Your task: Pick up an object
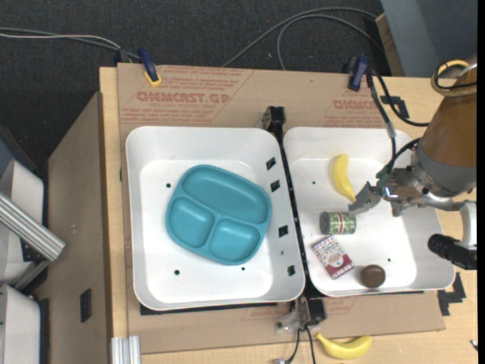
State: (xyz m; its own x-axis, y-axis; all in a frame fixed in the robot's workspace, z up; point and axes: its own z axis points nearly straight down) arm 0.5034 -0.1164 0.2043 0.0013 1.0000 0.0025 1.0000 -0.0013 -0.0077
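The right bin (402, 146) holds a yellow banana (342, 177), a small green-labelled can (337, 223) lying on its side, a red and white packet (333, 255) and a brown round object (372, 276). My gripper (369, 196) reaches in from the right and hangs low over this bin. It is just right of the banana's lower end and just above and right of the can. I see nothing held in it.
A teal divided plate (218, 213) lies in the left bin (144, 203). A second banana (348, 346) lies outside the bins at the bench's front edge. Black clips line the divider between the bins.
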